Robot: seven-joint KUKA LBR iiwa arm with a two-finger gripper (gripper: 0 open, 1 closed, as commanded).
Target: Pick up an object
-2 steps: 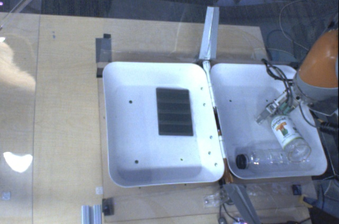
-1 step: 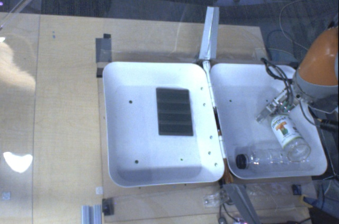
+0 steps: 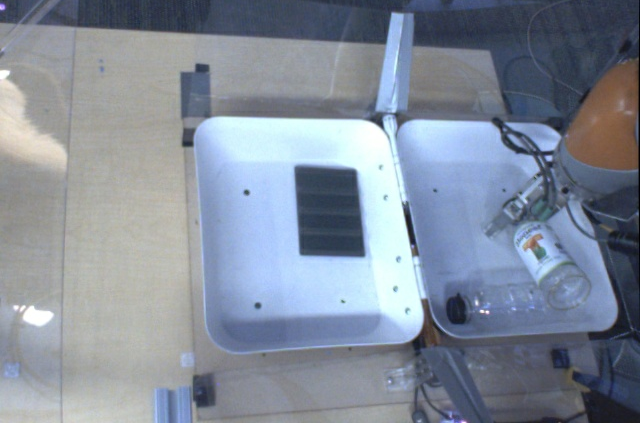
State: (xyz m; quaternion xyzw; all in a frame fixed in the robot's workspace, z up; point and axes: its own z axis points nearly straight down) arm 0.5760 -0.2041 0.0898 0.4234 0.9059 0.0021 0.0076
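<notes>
A clear bottle (image 3: 497, 301) with a black cap lay along the near wall of the right bin (image 3: 440, 161), cap toward the divider. Just beyond it, touching or nearly touching at its far end, a jar (image 3: 543, 258) with a white, orange and green label lay tilted on its side, its clear base pointing toward the near right corner. The gripper (image 3: 520, 208) hung low over the jar's upper end, the arm (image 3: 600, 126) coming in from the right. Whether the claw was spread or closed could not be told; nothing could be seen pinched in it.

The jar looked light, rigid and smooth, so it would likely roll or slip if nudged off centre. A grip across its labelled middle, square to its long axis, seemed the safest. The bottle appeared thin, probably empty, apt to crush and skid; its capped neck offered the firmer hold.

In the left bin (image 3: 230, 211) a dark ribbed block (image 3: 329, 210) lay flat near the centre, well apart from everything.
</notes>
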